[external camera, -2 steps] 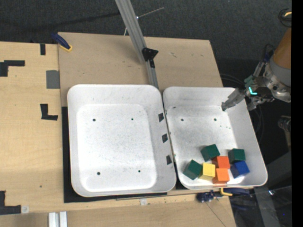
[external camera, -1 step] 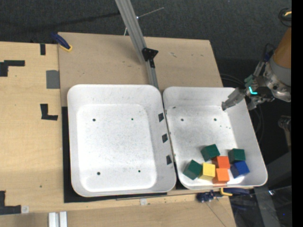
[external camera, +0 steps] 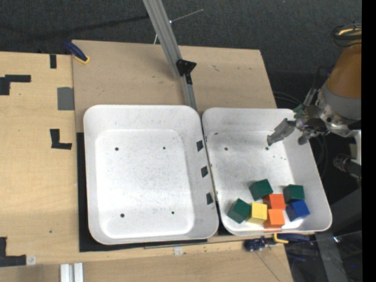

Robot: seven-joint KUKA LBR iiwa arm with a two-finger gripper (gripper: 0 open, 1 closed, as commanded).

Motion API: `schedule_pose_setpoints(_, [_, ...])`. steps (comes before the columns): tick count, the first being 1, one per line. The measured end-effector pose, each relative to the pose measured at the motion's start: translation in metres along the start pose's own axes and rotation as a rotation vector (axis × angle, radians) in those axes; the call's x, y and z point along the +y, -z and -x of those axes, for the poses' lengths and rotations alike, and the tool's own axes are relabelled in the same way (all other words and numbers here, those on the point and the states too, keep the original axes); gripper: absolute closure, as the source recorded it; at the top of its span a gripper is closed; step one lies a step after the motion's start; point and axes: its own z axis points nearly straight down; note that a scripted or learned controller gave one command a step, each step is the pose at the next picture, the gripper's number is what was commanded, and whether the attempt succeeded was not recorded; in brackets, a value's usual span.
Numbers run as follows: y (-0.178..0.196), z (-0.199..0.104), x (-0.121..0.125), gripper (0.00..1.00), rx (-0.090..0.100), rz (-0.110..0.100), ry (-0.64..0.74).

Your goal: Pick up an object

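The gripper (external camera: 286,132) hangs over the far right part of the right bin (external camera: 235,122), its two dark fingers spread apart with nothing between them, reaching in from the grey arm (external camera: 343,93) at the right edge of the scene. Well apart from it, toward the near right corner of the same bin, lies the cluster of blocks: a dark green cube (external camera: 260,188), a second green cube (external camera: 239,210), a third green cube (external camera: 294,192), a yellow cube (external camera: 259,211), two orange cubes (external camera: 275,210) stacked or touching, and a blue cube (external camera: 298,209). The left bin (external camera: 94,122) sits just beside the right one, its rim touching. A grey metal strut (external camera: 164,28) crosses the far bench. The likely trouble is the crowding: the cubes press against one another and against the bin's near wall, so a descending finger could land on top of a block, or push the group aside, instead of closing round one. No brand, label or legible writing can be made out
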Motion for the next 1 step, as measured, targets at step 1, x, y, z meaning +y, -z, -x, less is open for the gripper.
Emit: schedule_pose_setpoints(1, [-0.0637, -0.0024, -0.0058, 0.0, 0.001, -0.003, 0.0])
